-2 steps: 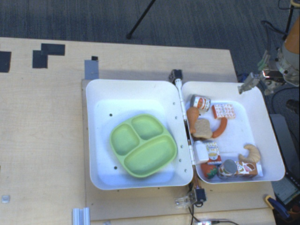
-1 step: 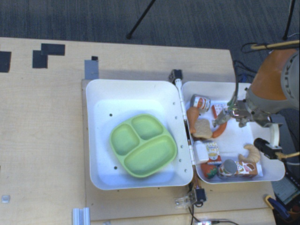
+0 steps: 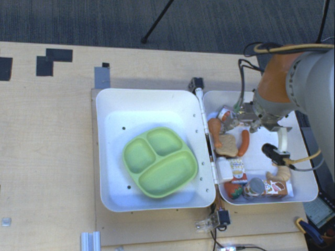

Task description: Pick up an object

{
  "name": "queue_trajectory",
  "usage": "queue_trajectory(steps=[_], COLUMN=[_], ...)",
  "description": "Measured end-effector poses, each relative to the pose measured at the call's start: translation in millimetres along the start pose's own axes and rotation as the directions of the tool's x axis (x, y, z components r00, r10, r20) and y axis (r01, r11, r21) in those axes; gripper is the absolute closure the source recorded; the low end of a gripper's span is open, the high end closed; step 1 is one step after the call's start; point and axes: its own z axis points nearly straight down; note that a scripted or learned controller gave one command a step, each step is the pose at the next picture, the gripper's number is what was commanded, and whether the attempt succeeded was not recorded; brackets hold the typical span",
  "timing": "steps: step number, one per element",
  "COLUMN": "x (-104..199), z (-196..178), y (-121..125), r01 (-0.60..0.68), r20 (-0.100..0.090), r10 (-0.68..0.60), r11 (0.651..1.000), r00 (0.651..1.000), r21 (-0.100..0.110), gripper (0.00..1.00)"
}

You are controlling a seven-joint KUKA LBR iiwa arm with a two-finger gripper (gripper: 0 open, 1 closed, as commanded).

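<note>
**Q:** What is the status of the pick?
**A:** Not complete. No object shows raised or enclosed by the hand (image 3: 236, 120). Every item lies on the floor of the right bin (image 3: 259, 163). By judgement, the steps left are closure on one item and a lift clear of the bin.

**Q:** Which item is the likely candidate, and where is it?
**A:** The toast slice (image 3: 226, 145), judged on nearness alone. It lies in the upper-left part of the right bin, at 6 o'clock from the hand and just beside it. Contact between the two cannot be confirmed.

**Q:** How does the item look?
**A:** Flat, with a tan face, a darker brown crust edge and rounded corners, lying face up. It appears thin and low to the bin floor. By judgement this leaves little edge to grip.

**Q:** What is the state of the hand?
**A:** How far open it is cannot be determined. Nothing is visibly held.

**Q:** What surrounds the item?
**A:**
- 3 o'clock: an orange sausage (image 3: 243, 143), just beside the slice.
- 11 o'clock: a second orange sausage (image 3: 213, 127), near the bin's left wall.
- 6 o'clock: a white sachet (image 3: 236, 169).
- Past the sachet: a can (image 3: 255, 186).
- 9 o'clock: the left bin (image 3: 102, 156), holding a green divided plate (image 3: 159, 162).
- Both bins rest on the table (image 3: 52, 140).
</note>
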Motion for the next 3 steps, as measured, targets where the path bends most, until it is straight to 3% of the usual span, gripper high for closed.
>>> queue_trajectory(steps=[1, 2, 3], x=[2, 89, 7], z=[-11, -102, -150], y=[1, -19, -61], r01=[0.003, 0.007, 0.003], r20=[-0.003, -0.008, -0.005], r10=[-0.003, -0.007, -0.003], r11=[1.0, 1.0, 1.0], r00=[1.0, 1.0, 1.0], r21=[-0.002, 0.0, 0.002], gripper=[1.0, 1.0, 1.0])
